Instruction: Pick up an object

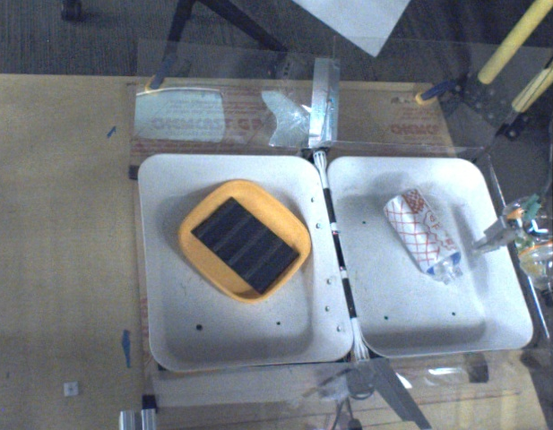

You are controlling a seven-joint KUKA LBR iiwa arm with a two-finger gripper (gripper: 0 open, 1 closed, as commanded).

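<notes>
The wooden bench [52,240] spreads widest, carrying two shallow white bins that sit side by side and meet along a narrow seam at the middle. The left bin [168,330] holds a rounded yellow-orange block [245,240] with a dark ribbed panel on its top face; it lies flat at the centre of that bin, turned at a slant to the walls. The right bin [410,321] holds a crumpled white wrapper with a red pattern [422,231], lying diagonally in the right half of the bin, its lower end pale and glossy, perhaps clear plastic. At the far edge, behind the seam, a clear plastic sheet [294,119] lies crumpled on the board. The gripper [502,231] reaches in over the right rim of the right bin, just beside the wrapper and apart from it; its thin metal tips look close together with nothing between them, though the view there is blurred.
</notes>
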